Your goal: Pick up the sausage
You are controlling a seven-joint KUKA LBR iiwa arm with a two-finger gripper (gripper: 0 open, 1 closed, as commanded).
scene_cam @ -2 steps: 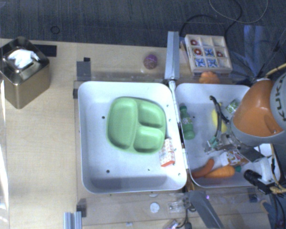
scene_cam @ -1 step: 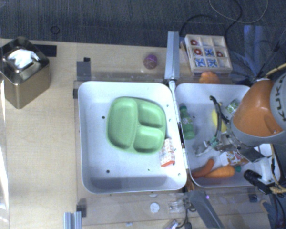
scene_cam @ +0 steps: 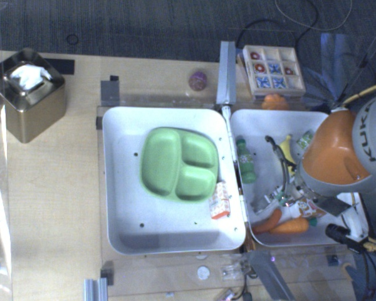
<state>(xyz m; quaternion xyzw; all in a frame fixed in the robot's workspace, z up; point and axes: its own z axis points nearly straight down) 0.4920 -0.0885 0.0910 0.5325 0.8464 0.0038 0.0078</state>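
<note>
Camera view puts my pincer (scene_cam: 287,200) low in the right-hand shallow white bin (scene_cam: 258,125), under the grey arm with its orange band (scene_cam: 329,149); from this slant I cannot tell how it is set. Just below and left of it lies the reddish-brown sausage (scene_cam: 267,221), near the bin's front wall, with an orange carrot (scene_cam: 290,227) touching or just beside it on the right. A green plastic bottle (scene_cam: 244,162) lies along the bin's left wall. Across the divider, the left-hand white bin (scene_cam: 122,168) holds a green three-compartment plate (scene_cam: 175,163) and a small red-and-white carton (scene_cam: 220,200). Farther out on the worktop (scene_cam: 50,218) sits a brass-coloured box (scene_cam: 28,96).
</note>
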